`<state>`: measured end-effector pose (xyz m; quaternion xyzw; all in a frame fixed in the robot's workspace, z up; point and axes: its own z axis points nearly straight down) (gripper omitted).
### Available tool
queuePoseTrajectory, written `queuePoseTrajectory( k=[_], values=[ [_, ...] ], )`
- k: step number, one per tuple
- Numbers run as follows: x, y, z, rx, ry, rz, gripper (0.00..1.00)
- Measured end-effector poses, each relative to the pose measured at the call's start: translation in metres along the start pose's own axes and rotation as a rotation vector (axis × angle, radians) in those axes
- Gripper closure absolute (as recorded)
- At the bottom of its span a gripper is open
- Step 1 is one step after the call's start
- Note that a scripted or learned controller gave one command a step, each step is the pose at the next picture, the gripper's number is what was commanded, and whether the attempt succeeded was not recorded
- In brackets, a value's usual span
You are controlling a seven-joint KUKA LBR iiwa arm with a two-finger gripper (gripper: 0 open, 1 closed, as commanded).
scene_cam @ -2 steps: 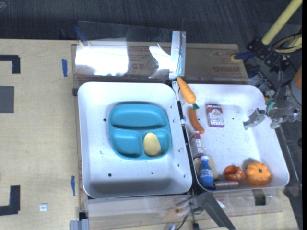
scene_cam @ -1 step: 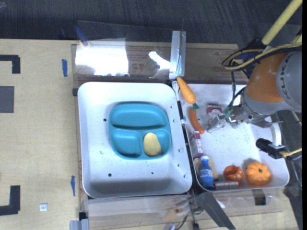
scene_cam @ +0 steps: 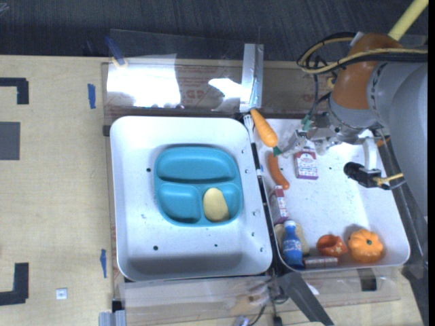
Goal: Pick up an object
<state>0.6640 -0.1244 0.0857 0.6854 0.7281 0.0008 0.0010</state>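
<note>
Blue bottle [scene_cam: 292, 243] half-hidden against bin wall [scene_cam: 266, 202]

The gripper [scene_cam: 307, 136] hangs over the far part of the right bin [scene_cam: 397, 233]. Just beside it, toward the dividing wall, lie a carrot [scene_cam: 264, 128] and a red sausage [scene_cam: 276, 171]; a red-and-white packet [scene_cam: 306, 165] sits directly below it. Nearer the camera the bin floor is bare, open room. Farther on, along the near wall, a bottle [scene_cam: 292, 244], tomato [scene_cam: 329, 244] and pumpkin [scene_cam: 366, 244] crowd together.
</note>
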Motion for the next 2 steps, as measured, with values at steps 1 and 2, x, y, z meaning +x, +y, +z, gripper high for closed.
queuePoseTrajectory(
  k=[1, 2],
  values=[
    [0.0, 0.002, -0.012, -0.006, -0.003, -0.003, 1.0],
    [0.048, 0.009, -0.106, -0.011, 0.0, -0.053, 1.0]
  ],
)
